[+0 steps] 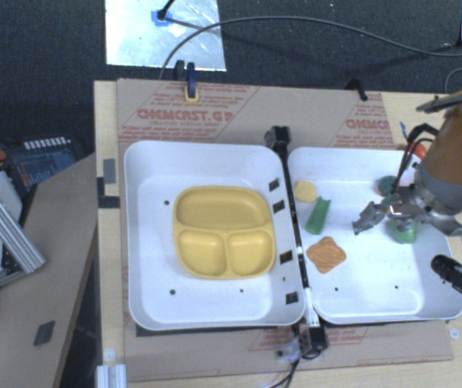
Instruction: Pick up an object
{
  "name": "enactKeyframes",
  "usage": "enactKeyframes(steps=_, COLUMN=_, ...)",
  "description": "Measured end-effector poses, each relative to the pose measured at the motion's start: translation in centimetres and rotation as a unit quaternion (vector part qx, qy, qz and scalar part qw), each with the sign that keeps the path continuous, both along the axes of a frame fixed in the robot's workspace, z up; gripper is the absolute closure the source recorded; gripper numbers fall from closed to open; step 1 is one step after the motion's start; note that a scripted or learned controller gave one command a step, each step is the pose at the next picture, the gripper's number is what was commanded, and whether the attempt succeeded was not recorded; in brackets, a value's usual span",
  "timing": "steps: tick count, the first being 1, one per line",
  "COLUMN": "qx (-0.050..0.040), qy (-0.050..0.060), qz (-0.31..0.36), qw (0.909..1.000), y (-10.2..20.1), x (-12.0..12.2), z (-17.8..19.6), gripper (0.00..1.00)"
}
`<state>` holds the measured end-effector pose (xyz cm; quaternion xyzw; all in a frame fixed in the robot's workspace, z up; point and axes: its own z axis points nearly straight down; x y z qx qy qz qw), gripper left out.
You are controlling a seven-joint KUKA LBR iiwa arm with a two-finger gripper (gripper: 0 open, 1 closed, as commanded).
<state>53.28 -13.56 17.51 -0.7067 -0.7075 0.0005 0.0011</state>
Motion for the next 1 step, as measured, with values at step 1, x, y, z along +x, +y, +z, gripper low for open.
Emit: enactKeyframes(steps=1, qx=0.0001, qy=0.001, qz=0.0, qw=1.0, y=0.28, x=-0.04, z=-6.29, gripper=0.0)
